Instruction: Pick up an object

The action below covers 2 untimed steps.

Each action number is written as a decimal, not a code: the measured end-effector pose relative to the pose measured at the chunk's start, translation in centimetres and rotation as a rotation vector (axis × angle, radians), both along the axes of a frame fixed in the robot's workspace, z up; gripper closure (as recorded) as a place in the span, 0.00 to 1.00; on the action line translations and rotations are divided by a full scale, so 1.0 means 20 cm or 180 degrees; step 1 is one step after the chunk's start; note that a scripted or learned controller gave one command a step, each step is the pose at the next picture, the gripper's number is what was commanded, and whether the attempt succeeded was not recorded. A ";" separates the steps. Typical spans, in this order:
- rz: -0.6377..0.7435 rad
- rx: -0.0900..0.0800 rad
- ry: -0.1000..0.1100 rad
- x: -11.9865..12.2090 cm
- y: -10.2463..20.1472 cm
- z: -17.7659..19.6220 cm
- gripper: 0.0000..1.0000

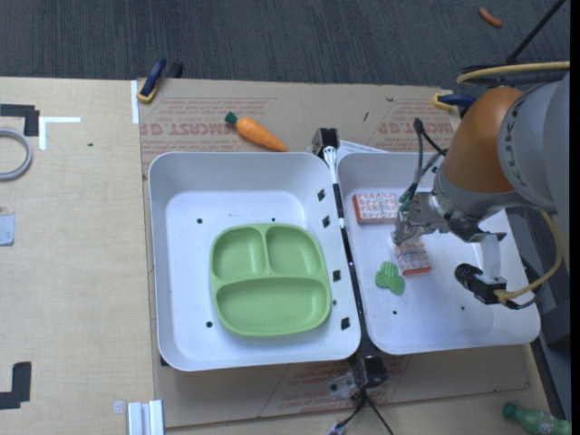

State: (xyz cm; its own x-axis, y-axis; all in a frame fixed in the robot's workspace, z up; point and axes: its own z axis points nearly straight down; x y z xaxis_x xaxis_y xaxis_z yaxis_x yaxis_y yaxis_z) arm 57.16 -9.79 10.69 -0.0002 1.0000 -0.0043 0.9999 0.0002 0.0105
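A brown cardboard-covered surface (82,243) stood on dark grey carpet (272,16). The gripper (410,236) hid its fingers; their state couldn't be told

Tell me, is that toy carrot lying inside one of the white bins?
No, the carrot lies on the cardboard behind the left bin, outside its rim, while the green plate sits inside that bin.
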 end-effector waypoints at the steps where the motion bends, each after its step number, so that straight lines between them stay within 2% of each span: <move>1: 0.0001 -0.0001 -0.0001 0.00 0.00 0.00 0.00; 2: 0.0703 -0.0011 -0.0018 -0.11 -0.02 -0.05 0.00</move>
State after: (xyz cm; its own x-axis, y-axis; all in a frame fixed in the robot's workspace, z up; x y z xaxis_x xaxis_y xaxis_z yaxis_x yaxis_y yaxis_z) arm 55.02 -10.22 9.74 -0.2191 0.9757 -0.0085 0.9756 0.2192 0.0159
